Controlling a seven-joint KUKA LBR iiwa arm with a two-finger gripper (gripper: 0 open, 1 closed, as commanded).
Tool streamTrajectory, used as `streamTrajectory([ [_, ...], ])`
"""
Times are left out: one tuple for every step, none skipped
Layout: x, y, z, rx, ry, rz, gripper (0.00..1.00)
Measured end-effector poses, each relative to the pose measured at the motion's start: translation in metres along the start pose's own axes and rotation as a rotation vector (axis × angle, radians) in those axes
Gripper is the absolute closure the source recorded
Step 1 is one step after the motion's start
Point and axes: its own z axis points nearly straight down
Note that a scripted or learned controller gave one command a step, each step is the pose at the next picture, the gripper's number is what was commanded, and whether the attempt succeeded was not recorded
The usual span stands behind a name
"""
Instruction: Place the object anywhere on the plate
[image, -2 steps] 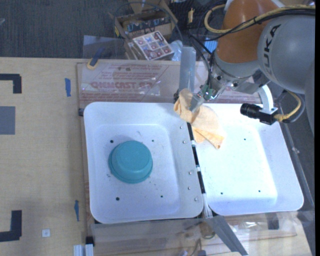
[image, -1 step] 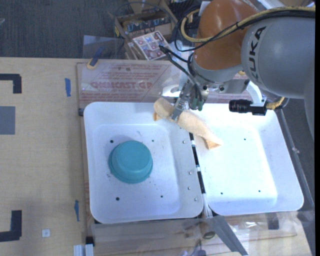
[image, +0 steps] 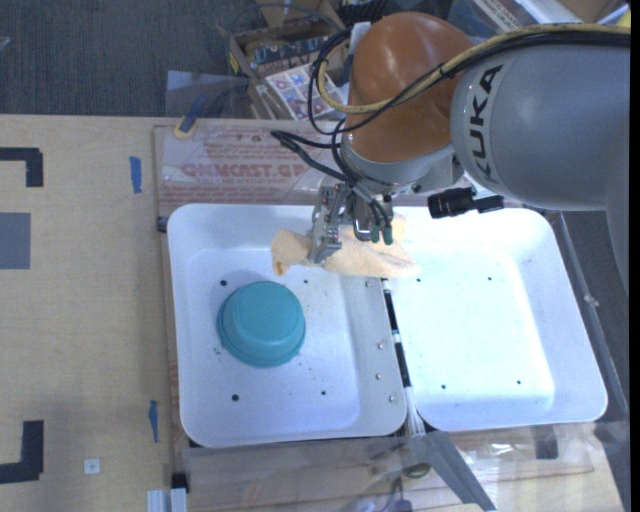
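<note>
claw (image: 340, 238) clamps tan cloth (image: 345, 258) at left bin (image: 200, 400) back rim | open floor below-left | 1 teal bowl (image: 262, 322) there | 2 bins, right bin (image: 560, 390)

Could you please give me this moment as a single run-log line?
pincer: over left bin's far edge, at yellow object | grip: cannot tell | object: lies across bin divider | teal plate: left bin, apart, bare
</note>
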Motion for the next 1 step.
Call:
streamTrajectory([
  [0.0142, 0.05, -0.0038, -0.001, -0.003, -0.057, 1.0],
])
